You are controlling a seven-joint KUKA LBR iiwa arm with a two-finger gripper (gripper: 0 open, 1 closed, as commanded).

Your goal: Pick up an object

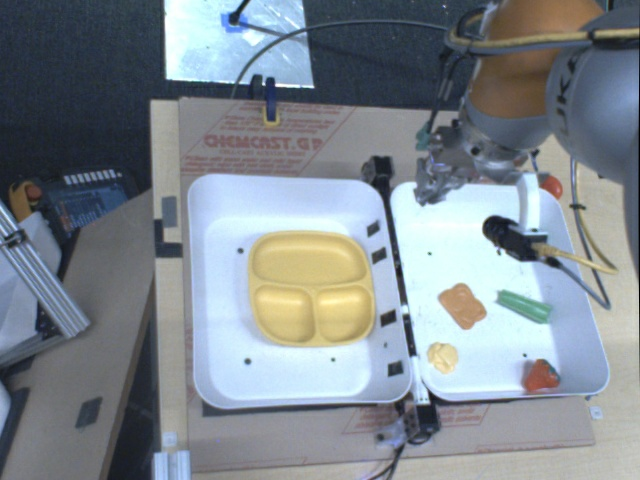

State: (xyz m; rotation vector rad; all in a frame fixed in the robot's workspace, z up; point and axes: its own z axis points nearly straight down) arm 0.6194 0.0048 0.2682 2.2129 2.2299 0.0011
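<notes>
I take the yellow divided tray [308, 288] as my mark; it lies flat in the middle of the left bin [215, 268], the one thing in there, and it looks too wide and shallow to be an easy catch. The likelier pickings are all to the right of the tray, loose on the floor of the right bin [440, 238], and I judge they were scattered apart so that each can be taken alone. I count four small pieces. A tan flat piece [462, 305] is nearest the tray, about level with its middle. A pale yellow lump [442, 356] lies just nearer the camera than that. A green stick [524, 306] lies further right again, and a red piece [541, 375] sits furthest from the tray, in the near right corner. A fifth spot of red [549, 183] shows by the far rim, half hidden by my arm, and I cannot tell what it is. My jaws hang to the right of the tray and beyond its far edge, over the far left corner of the right bin, well apart from every piece. They are too small and dark against my wrist [480, 148] for me to tell whether they are open or closed, and I see nothing between them. By my judgement the task is not begun in earnest, and the tan piece is the shortest reach. There are two bins on the desk [300, 128] and one tray.
</notes>
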